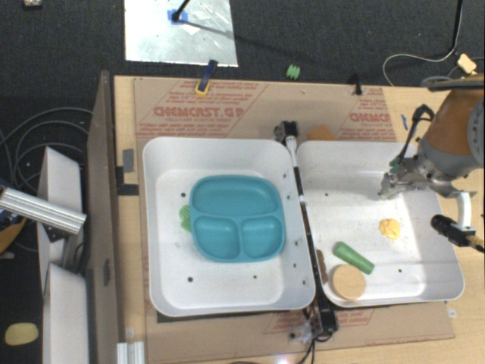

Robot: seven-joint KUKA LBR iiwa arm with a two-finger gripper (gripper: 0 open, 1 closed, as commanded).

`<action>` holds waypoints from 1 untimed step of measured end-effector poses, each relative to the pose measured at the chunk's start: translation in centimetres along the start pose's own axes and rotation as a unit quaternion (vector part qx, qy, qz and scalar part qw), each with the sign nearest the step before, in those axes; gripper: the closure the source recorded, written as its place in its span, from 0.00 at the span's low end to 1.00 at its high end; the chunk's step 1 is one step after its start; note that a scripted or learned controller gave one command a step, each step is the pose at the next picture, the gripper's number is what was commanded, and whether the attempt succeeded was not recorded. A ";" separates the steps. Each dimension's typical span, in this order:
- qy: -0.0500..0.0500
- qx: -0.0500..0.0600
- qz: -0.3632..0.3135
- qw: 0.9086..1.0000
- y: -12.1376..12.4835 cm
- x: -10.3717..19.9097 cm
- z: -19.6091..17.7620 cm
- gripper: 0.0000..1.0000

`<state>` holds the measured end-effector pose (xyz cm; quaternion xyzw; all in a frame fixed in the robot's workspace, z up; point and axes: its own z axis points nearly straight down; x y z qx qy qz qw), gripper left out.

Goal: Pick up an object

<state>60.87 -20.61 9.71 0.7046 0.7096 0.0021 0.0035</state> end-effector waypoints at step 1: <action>0.000 -0.002 -0.001 1.000 0.1 0.0 -1.1 1.00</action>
